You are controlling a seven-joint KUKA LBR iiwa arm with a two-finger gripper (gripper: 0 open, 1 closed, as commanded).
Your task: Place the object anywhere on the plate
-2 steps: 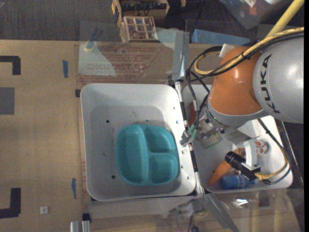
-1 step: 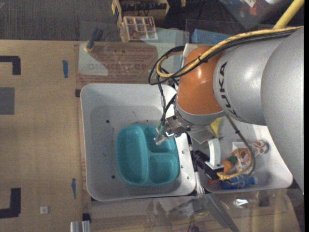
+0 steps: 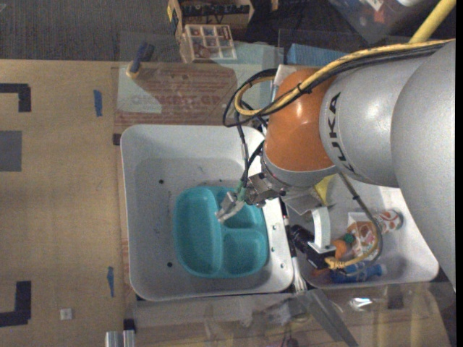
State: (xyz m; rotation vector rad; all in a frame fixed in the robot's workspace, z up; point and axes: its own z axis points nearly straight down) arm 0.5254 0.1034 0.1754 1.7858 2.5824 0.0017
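A teal divided plate (image 3: 217, 241) lies in the left white bin (image 3: 145, 194), toward its right side. My gripper (image 3: 231, 208) hangs over the plate's upper right part, at the ridge between its compartments. A thin greenish piece (image 3: 241, 191) shows just above the gripper tip; I cannot tell what it is or whether it is held. The big grey arm with its orange band (image 3: 296, 132) hides the bin's upper right corner and the divider between the bins.
The right bin (image 3: 412, 255) holds an orange and white item (image 3: 349, 241), a red and white item (image 3: 391, 220), a blue item (image 3: 363, 271) and a yellow piece (image 3: 326, 187) half under the arm. Cardboard boxes (image 3: 208, 20) stand beyond the bench.
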